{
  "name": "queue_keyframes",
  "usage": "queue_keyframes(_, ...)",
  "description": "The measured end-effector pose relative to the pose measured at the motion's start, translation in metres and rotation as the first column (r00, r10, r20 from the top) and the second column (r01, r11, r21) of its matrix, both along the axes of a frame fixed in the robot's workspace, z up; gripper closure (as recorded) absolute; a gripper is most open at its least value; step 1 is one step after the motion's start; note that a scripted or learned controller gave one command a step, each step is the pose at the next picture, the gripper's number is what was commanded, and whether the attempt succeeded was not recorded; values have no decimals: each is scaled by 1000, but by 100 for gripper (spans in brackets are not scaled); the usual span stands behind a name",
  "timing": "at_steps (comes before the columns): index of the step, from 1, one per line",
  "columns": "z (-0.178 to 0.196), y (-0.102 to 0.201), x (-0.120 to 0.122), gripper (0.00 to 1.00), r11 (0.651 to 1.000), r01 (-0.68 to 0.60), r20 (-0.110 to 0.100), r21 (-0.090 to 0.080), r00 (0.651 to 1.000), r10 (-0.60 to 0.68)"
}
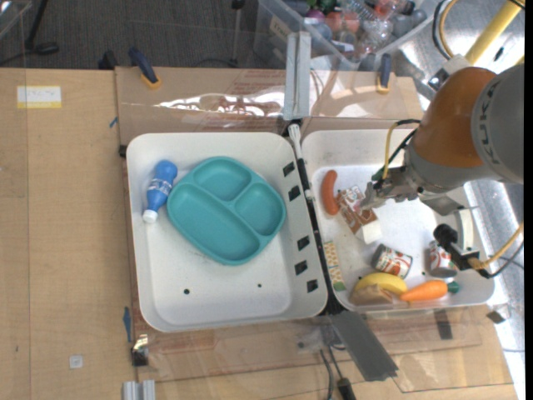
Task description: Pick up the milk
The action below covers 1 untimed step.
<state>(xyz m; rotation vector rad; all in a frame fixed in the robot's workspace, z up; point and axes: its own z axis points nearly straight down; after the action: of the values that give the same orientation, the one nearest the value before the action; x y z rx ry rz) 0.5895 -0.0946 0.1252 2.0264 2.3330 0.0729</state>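
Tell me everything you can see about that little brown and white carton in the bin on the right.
The small brown and white milk carton looks like printed cardboard, brown on its upper faces with a white end facing the bin's front. It lies tipped on its side, slanted, on the floor of the right white bin, toward the bin's left half. A red sausage lies just to its left, close or touching. The robot's hand is right at its upper end; whether it grips the carton is unclear.

the surface (58, 223) looks like matt brown board. both bins (216, 311) are smooth white plastic with a faint sheen. the teal divided plate (226, 209) is smooth, satiny plastic. the milk (358, 215) carton looks like printed paper. the small can (391, 262) is shiny metal.
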Motion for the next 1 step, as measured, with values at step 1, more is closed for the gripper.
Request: queue_keyframes(1,-1,-1,-1,0,1000,1,-2,-1,1000,-1)
